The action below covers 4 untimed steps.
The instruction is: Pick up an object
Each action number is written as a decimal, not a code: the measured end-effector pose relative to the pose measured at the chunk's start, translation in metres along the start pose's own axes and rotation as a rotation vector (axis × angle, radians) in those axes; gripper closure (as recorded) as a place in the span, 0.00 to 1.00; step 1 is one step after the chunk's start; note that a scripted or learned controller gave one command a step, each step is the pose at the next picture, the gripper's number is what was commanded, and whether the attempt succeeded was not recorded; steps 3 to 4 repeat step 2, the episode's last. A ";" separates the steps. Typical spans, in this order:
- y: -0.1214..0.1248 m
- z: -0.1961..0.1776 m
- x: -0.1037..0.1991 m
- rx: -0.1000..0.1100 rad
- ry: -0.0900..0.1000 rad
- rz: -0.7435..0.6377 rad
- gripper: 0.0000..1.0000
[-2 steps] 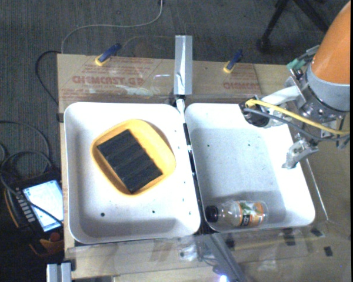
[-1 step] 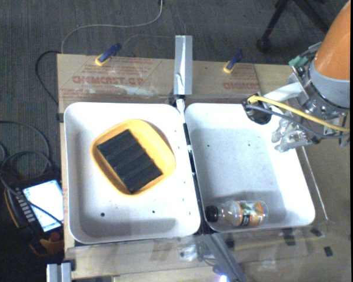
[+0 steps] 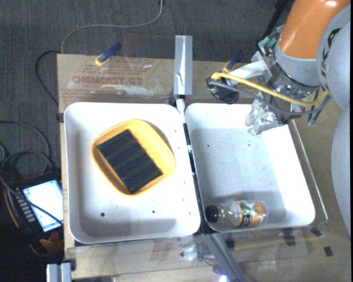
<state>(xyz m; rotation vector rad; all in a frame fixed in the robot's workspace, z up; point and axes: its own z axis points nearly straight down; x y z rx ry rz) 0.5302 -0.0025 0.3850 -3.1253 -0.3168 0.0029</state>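
Observation:
A yellow dish with a black ribbed insert (image 3: 132, 156) lies in the middle of the left bin (image 3: 82, 122). A small clear bottle with an orange label and a dark cap (image 3: 238, 213) lies on its side at the front edge of the right bin (image 3: 241, 163). My gripper (image 3: 261, 120) hangs over the back right part of the right bin, well apart from the bottle. Nothing shows between its pale fingers.
A metal bar (image 3: 183, 66) stands at the back between the bins. Cardboard (image 3: 115, 78) lies behind the left bin, with a blue and yellow clamp (image 3: 107, 54) on it. A tablet (image 3: 40, 201) and cables sit on the floor at the left.

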 end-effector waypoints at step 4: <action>0.013 0.009 0.024 -0.003 -0.002 -0.055 1.00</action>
